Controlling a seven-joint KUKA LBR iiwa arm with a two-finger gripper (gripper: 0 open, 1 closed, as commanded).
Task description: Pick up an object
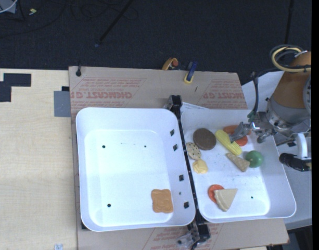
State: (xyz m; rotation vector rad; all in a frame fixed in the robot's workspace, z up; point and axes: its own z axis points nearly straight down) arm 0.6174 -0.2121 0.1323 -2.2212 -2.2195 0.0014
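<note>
- Because the grey arm reaches in from the right, its hand [251,130] hangs low over the far right part of the right white bin [281,199], where most of the toy food is crowded.
- Whether the hand is apart or together I cannot tell; nothing shows between its tips.
- Likely targets lie just beside it: a red round piece [239,135] under the tips, a yellow corn-like stick [228,142] and a green ball [254,158].
- An orange toast-shaped piece [162,200] sits alone in the left white bin [91,139], well apart from the hand.
</note>
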